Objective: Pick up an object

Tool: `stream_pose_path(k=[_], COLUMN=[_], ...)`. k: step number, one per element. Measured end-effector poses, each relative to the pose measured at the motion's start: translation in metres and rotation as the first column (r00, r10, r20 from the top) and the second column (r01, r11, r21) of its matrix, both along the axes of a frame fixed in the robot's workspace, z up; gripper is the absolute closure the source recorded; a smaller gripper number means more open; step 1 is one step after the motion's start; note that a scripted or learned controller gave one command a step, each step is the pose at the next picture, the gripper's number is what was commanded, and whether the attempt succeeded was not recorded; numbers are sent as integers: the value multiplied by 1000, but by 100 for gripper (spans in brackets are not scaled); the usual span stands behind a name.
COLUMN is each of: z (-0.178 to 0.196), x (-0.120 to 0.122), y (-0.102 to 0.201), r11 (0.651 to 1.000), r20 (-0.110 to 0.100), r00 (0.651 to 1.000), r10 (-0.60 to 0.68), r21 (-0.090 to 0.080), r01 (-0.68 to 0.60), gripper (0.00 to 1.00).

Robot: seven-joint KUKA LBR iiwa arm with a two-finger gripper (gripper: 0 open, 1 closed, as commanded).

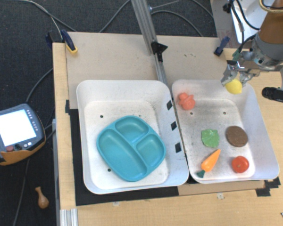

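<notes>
Carrot [210,160] lies nearest; gripper [237,76] pinches a yellow lemon [234,86] by its top, a shallow hold that could slip

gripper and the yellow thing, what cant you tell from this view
- Gripper, camera view: its parts are too small and cluttered to tell open from shut.
- Yellow object: its top is hidden by the gripper, so a grasp cannot be confirmed.
- Arm: cut off by the top edge.
</notes>
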State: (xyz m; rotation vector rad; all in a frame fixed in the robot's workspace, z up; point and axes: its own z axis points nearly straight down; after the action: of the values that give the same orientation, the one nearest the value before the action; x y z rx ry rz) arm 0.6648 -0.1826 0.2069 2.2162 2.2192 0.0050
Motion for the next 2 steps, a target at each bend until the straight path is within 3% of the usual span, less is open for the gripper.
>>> stream_pose_path(k=[2], z=[1], x=[-21], y=[116], r11=[1000], r20=[-8], r00=[1000], r10=[5], r21=[4], r01=[-5], gripper=[100])
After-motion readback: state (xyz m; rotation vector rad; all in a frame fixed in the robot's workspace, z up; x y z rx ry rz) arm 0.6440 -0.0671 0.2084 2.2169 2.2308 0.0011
